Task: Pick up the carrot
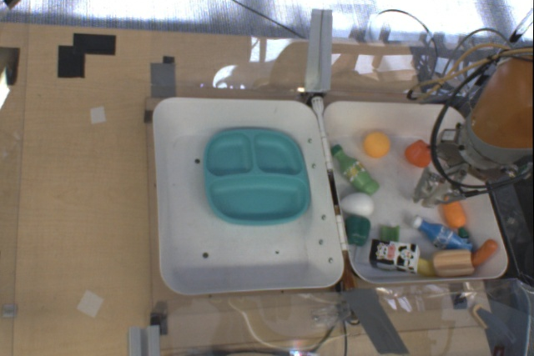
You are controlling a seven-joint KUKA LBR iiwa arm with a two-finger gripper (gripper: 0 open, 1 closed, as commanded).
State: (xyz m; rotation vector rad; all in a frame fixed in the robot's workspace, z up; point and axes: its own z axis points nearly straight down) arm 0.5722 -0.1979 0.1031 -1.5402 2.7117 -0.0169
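The carrot (485,251), a small elongated orange piece, lies in the front right corner of the right bin (392,122), against a tan wooden block (453,263). My gripper (434,189) hangs over the right part of that bin, above and to the left of the carrot and apart from it. Just under the gripper sits a rounder orange piece (455,214). The grey arm with its orange band (505,108) comes in from the right and hides part of the bin's right side.
The right bin also holds an orange ball (376,144), a red-orange item (417,152), a green bottle (355,169), a white egg (357,203), a dark green cup (358,228), a blue bottle (440,234) and a milk carton (394,254). A teal divided plate (255,175) lies in the left bin.
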